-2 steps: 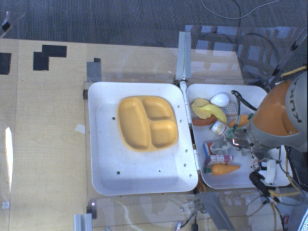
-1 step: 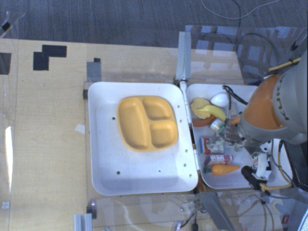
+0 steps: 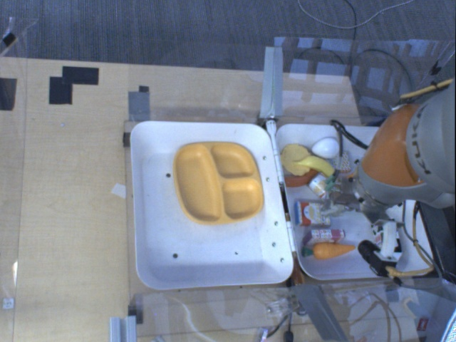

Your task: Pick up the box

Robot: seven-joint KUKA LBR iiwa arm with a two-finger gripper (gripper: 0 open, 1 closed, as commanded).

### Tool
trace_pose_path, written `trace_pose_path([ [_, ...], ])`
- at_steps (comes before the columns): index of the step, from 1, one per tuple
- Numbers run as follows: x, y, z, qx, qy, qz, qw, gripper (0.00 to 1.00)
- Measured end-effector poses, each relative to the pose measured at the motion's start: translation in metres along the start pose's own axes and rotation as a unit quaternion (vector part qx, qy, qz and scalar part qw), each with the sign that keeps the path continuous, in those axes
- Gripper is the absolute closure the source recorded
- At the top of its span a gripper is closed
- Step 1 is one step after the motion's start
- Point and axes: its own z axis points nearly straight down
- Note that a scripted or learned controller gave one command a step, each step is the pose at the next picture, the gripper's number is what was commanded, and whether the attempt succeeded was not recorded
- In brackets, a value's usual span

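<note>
We see the gripper [image 3: 340, 199] low in the right bin [image 3: 356, 132], just above the box [image 3: 311, 212] (red and white, near the bin's left wall); we cannot tell its grasp. The carrot [image 3: 333, 250] crowds the front; the left bin [image 3: 149, 212] offers room around its yellow tray [image 3: 217, 181].

Even, bright overhead light, soft shadows, mild glare on the white bins [image 3: 142, 212], slightly soft focus throughout.

A yellow divided plate [image 3: 217, 181] lies in the left white bin [image 3: 153, 262] on a wooden bench [image 3: 64, 212]. The right bin [image 3: 313, 268] holds a banana [image 3: 313, 164], a white egg [image 3: 325, 147] and a carrot [image 3: 332, 251]. A black cable [image 3: 335, 9] loops on grey carpet.
</note>
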Motion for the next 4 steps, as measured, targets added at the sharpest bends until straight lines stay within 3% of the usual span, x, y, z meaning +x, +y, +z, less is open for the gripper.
trace_pose_path([
  [1,-0.001,0.0,0.0,0.0,0.0,0.0,1.0,0.0],
  [3,-0.013,-0.021,0.011,-0.002,-0.001,-0.026,0.9997,0.0],
  [4,-0.011,-0.018,-0.001,-0.004,0.001,-0.029,0.9996,1.0],
])
